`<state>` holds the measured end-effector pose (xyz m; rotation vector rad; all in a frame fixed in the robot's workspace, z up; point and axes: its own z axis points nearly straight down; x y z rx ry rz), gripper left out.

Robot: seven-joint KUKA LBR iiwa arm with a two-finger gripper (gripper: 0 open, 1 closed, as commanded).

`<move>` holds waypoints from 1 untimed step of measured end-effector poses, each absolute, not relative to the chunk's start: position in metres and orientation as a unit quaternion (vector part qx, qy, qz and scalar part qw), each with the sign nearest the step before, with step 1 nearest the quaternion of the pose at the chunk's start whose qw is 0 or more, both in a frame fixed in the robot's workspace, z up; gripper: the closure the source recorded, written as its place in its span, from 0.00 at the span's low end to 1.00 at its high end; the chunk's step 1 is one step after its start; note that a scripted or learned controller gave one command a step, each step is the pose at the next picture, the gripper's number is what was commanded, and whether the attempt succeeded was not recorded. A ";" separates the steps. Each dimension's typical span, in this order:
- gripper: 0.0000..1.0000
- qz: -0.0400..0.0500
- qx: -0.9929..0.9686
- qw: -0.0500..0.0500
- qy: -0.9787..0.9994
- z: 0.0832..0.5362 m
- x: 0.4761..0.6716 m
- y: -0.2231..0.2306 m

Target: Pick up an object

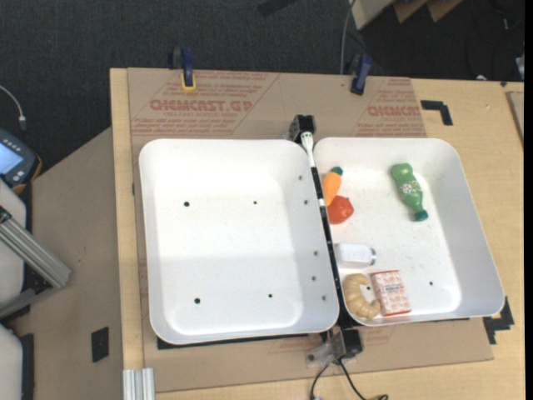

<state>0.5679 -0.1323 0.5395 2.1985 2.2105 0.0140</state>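
So here's the setup: two shallow white plastic bins sit side by side on the brown cardboard-covered tabletop (250, 98), and all the stuff is in the right bin (466, 248). The left bin (225, 240) just has a few small dark dots on its floor. Up near the right bin's far edge there's a green plastic bottle (409, 191) lying on its side, tilted a bit. Close to the divider edge between the bins sits a small orange carrot-shaped toy (332, 184), and touching it just below is a red rounded toy (341, 211). Further toward the near edge there's a small white flat block (354, 253), then a tan croissant-shaped pastry toy (360, 297) right in the near-left corner of that bin, with a little red-and-white printed carton (391, 293) pressed against its right side. Can't tell the hand's state from this shot. Two blue clamps (185, 62) pin the tabletop's far edge.
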 end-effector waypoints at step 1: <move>1.00 -0.002 0.709 -0.002 0.705 0.485 0.577 -0.183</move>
